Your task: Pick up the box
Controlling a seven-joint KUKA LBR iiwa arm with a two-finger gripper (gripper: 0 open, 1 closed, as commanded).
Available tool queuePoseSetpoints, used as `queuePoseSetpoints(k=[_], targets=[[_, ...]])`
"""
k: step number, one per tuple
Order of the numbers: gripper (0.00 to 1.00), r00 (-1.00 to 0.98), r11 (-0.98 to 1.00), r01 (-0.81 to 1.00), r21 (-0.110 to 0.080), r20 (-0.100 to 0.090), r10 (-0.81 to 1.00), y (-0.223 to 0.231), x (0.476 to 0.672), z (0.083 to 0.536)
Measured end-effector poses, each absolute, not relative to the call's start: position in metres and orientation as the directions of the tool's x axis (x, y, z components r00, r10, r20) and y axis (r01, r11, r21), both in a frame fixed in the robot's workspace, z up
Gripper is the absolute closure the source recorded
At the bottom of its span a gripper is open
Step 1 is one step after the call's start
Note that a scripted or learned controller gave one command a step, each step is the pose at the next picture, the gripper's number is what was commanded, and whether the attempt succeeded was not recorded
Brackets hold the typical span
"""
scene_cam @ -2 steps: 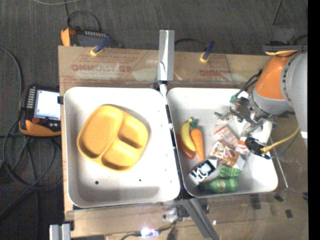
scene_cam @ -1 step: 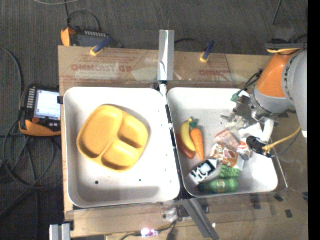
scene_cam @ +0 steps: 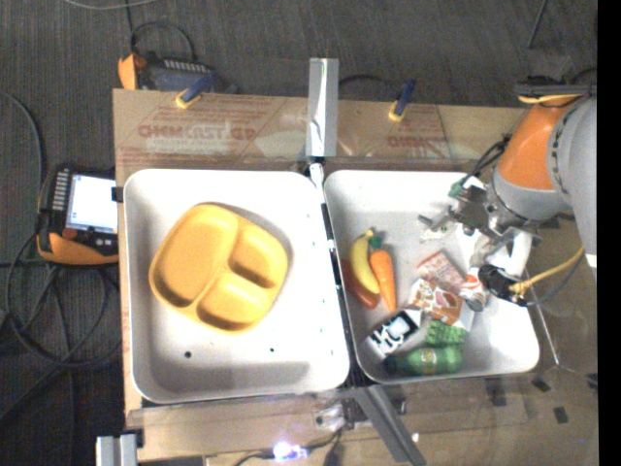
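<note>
The box (scene_cam: 394,333), black-and-white printed, is seen lying flat near the front of the right bin (scene_cam: 388,187), beside the carrot (scene_cam: 383,276). It is judged light, stiff cardboard, best pinched across the short sides. The hand (scene_cam: 464,214) is seen over the bin's far side; its state cannot be told.

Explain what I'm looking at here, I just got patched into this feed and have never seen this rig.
One fixed camera looks down at a slant on two white bins. The grey arm with the orange band reaches in from the right; its claw hovers above the right bin, with nothing visibly in it. That bin holds a banana, a carrot, snack packets, a green item and the black-and-white box. The left bin holds a yellow divided tray.
</note>
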State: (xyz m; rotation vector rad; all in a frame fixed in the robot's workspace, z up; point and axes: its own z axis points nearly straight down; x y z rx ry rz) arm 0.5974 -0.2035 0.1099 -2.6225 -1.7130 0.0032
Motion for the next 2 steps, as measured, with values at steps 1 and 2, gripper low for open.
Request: queuePoseSetpoints(k=[1,2], targets=[[0.00,0.317,-0.317,0.948,0.013,0.013,0.948,-0.2059,0.5771,0.0942],[1.00,0.318,-0.318,0.948,0.017,0.007,0.948,-0.2086,0.5766,0.1019]])
